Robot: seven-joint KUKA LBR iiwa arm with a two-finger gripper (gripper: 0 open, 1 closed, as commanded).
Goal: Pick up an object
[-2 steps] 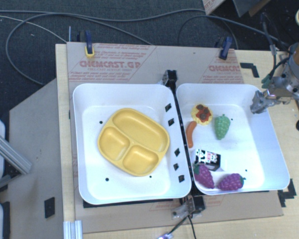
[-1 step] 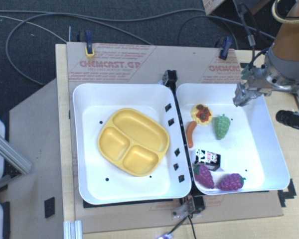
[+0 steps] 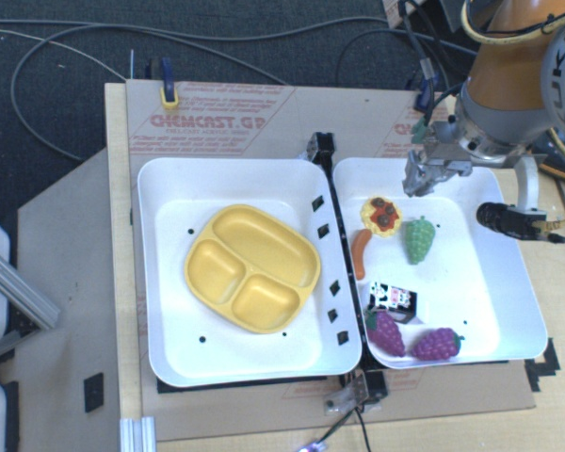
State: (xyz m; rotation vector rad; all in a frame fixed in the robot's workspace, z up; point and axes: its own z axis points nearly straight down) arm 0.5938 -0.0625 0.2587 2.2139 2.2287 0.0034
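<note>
Robot jaws (image 3: pixel 417 186), state unclear, hover just above-right of green toy grapes (image 3: pixel 418 239): likely light, bumpy plastic, best pinched across the narrow middle.

Floor: dark grey carpet (image 3: pixel 66 26) all around the bench.
Cables: thin grey loops (image 3: pixel 56 59) trail over the carpet at upper left.
Bench top: tan board (image 3: pixel 217 116) with red lettering.
Clamp: blue and yellow (image 3: pixel 169 85), gripping the board's far edge.
Left edge: metal rail (image 3: pixel 14 285), slanting.
</note>
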